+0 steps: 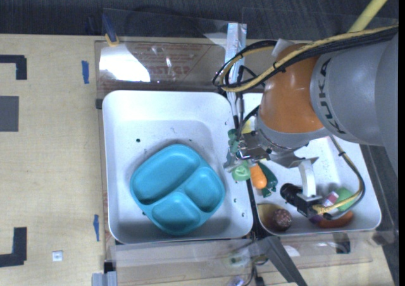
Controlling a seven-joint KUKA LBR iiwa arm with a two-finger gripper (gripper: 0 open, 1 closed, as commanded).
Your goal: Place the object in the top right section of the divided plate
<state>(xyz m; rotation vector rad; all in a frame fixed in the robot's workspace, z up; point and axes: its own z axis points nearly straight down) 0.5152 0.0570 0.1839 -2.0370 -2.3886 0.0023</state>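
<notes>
A small orange object (258, 177), carrot-like, is seen just beneath the arm's wrist, over the wall between the two bins, with green pieces (241, 173) beside it. Whether the jaws of the gripper (250, 163) are open, closed or gripping it cannot be told. The blue divided plate (177, 188) lies in the left bin (126, 120). A brown round item (281, 217) and mixed toys (332, 205) lie in the right bin (370, 209).

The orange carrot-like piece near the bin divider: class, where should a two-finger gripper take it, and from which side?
Grip the orange piece across its narrow width at mid-length, coming from above. It looks elongated and lying flat, with green bits crowding its left side.
</notes>
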